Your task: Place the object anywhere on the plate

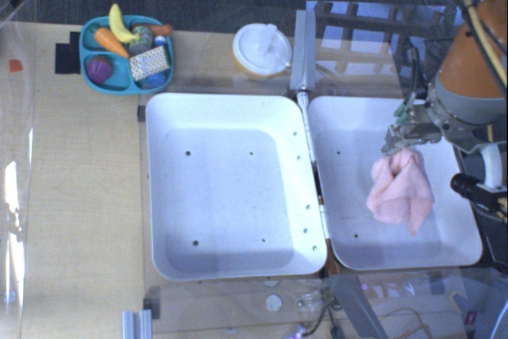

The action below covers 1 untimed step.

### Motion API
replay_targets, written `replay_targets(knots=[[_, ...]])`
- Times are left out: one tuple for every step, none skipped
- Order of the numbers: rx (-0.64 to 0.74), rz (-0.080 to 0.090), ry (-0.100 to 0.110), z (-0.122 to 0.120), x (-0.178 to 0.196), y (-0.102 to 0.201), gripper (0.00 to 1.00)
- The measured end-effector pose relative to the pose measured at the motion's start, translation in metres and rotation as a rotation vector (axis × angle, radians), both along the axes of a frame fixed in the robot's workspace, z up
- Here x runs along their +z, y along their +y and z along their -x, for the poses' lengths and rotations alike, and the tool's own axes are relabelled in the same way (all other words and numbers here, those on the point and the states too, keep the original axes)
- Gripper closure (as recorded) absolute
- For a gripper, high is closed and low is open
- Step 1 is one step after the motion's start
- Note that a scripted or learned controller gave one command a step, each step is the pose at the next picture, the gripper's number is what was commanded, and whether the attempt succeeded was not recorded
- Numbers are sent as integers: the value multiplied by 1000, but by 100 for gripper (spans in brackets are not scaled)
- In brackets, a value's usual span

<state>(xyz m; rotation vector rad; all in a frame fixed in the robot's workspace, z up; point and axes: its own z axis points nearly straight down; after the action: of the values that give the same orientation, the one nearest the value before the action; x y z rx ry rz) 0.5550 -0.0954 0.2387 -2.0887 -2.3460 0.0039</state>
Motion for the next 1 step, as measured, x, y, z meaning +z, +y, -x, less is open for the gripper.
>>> replay_targets(knots=[[5,0,0,-2,-17,1,100]])
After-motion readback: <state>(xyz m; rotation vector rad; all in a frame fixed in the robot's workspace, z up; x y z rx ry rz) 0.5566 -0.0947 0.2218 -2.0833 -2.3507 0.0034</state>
